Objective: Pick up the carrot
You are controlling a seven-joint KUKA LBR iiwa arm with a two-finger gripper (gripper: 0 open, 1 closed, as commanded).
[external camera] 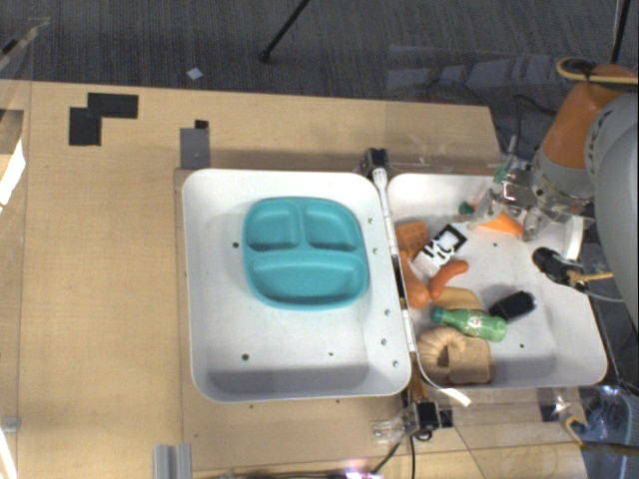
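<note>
Bench [100,297] front edge first, bare wood. Left bin [215,357] holds teal divided plate [304,249]. Right bin [559,352]: bread roll [454,355], green bottle [469,321], sausage [439,279], black block [511,304]. Carrot [499,224] lies at far right, just beside gripper [521,204]; jaws' opening cannot be told, nothing seen held.

One fixed camera — high above the bench [100,297], slanting down on both bins.
</note>
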